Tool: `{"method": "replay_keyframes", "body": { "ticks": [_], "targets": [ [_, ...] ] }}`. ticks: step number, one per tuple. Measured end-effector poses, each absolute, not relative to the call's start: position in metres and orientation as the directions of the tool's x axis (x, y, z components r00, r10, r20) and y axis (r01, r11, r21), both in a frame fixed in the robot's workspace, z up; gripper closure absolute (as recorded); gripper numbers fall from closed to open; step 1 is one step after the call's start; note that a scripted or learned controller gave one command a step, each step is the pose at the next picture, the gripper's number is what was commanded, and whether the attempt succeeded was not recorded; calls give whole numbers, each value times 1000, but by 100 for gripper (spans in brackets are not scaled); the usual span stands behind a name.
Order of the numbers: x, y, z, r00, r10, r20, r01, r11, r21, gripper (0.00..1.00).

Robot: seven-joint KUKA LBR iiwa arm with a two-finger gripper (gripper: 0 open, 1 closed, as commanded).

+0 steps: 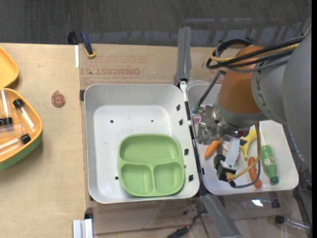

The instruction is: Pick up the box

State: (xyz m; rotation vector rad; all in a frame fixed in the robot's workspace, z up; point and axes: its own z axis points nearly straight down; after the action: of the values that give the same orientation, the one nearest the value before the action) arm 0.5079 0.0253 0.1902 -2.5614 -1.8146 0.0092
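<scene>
presumably the box lies in the right bin (290, 180), hidden under the wrist; i cannot pick it out, since the arm (240, 98) covers that bin's left half. the claw (204, 132) sits low near the bin's left wall, probably because the target is there; wide or narrow, cannot tell. just beside it lies an orange carrot (213, 148); a green bottle (268, 162) lies further right, apart. the left bin (96, 133) carries a green divided plate (150, 165), not involved. both bins rest on the desk (44, 192).

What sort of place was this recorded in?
Probably a robotics lab test bench: a robot arm hangs over the right white bin, the left white bin holds a green divided plate, and cardboard lies beneath them.
</scene>
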Motion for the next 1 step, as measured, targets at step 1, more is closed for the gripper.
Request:
{"method": "replay_keyframes", "body": {
  "ticks": [1],
  "targets": [
    [559, 16, 416, 211, 977, -4, 978, -211, -2, 100]
  ]
}}
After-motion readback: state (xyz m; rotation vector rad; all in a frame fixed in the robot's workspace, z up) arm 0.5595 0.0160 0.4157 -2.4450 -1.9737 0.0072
